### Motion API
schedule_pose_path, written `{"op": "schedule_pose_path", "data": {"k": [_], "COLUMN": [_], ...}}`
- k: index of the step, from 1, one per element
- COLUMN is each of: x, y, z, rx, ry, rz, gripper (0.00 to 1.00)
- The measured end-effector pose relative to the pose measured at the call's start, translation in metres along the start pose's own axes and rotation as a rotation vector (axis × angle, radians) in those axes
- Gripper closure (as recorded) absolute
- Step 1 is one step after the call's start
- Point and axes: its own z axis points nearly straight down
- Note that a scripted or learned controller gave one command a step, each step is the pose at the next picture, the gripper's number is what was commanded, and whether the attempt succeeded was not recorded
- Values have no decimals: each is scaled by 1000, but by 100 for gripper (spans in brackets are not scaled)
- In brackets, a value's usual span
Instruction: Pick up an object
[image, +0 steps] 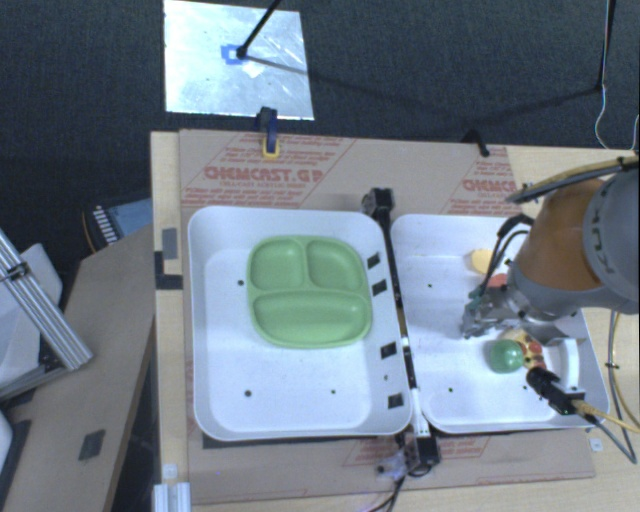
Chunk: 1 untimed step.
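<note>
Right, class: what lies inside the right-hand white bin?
Inside the right bin you can see a green ball, a yellow object near the far side, and the gripper lowered in. The arm covers the bin's right part, so anything beneath it is hidden.

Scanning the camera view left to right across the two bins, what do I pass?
Left bin → green divided plate → black divider between the bins → right bin → pincer → green ball.
</note>
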Motion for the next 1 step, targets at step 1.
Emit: {"op": "schedule_pose_path", "data": {"k": [1], "x": [2], "y": [0], "z": [-64], "rx": [-4], "ry": [-1], "rz": [-2], "gripper": [100]}}
